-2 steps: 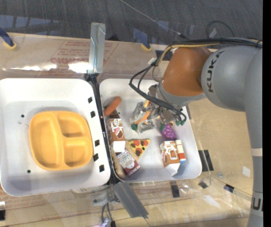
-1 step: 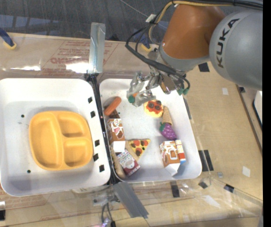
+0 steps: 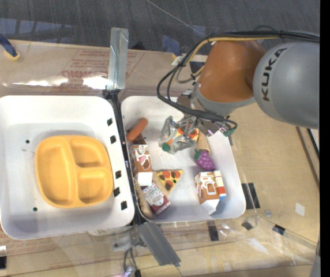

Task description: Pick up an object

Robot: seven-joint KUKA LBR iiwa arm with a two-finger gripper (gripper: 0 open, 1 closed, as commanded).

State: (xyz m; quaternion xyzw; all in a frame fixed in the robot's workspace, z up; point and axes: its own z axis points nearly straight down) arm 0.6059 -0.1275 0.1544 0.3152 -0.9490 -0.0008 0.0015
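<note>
At the near edge of the right bin lie a small carton by the divider and a taller carton towards the right wall; just behind them sits a pizza slice, with another small carton beside the divider; further back, purple grapes lie right of centre, touching an orange cone that points towards the arm; a sausage lies tilted near the far left corner. The left bin holds a yellow tray with three compartments, lying flat in the middle. The gripper hangs low over the back of the right bin, just above the cone and grapes; its metal parts blur together, so whether it is parted or closed cannot be told, and nothing can be seen clamped in it. Behind it rises the arm, orange band then grey casing, with black cables looping on its left.
</note>
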